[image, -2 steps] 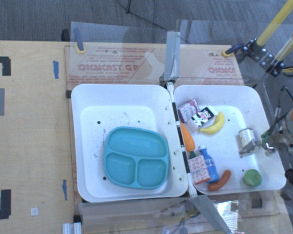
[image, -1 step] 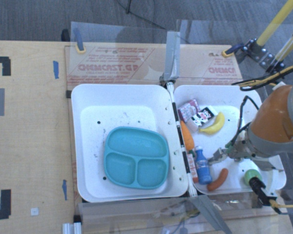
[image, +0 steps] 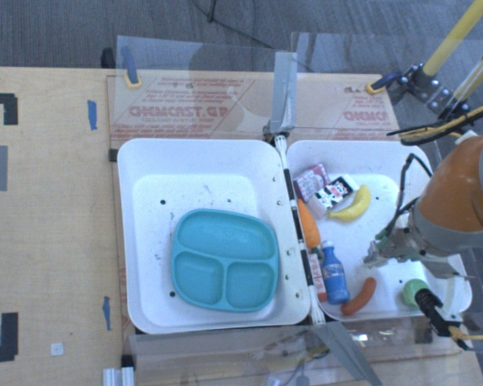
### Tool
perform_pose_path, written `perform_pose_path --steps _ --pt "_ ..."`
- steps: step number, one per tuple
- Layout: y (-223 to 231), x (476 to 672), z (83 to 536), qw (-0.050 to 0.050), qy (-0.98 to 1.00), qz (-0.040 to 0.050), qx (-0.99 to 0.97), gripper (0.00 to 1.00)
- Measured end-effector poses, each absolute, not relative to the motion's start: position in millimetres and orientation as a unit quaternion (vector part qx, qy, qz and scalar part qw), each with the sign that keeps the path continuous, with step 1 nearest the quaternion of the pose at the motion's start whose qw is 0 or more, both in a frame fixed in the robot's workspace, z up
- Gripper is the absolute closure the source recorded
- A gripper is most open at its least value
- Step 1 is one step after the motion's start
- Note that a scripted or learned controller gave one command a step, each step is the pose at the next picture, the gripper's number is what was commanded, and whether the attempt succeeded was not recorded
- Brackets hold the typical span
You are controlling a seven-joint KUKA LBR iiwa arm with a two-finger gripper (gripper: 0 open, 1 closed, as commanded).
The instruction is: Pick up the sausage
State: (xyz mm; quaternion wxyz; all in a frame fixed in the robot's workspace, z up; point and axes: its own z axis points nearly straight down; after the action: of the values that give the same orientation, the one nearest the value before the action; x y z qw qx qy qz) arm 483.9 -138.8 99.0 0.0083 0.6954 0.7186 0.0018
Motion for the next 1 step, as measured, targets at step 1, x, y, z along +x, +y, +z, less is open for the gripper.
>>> perform_pose_path --steps 1 --pt "-138.8 483.9 98.9 0.008 0.719 0.0019 0.695 0.0"
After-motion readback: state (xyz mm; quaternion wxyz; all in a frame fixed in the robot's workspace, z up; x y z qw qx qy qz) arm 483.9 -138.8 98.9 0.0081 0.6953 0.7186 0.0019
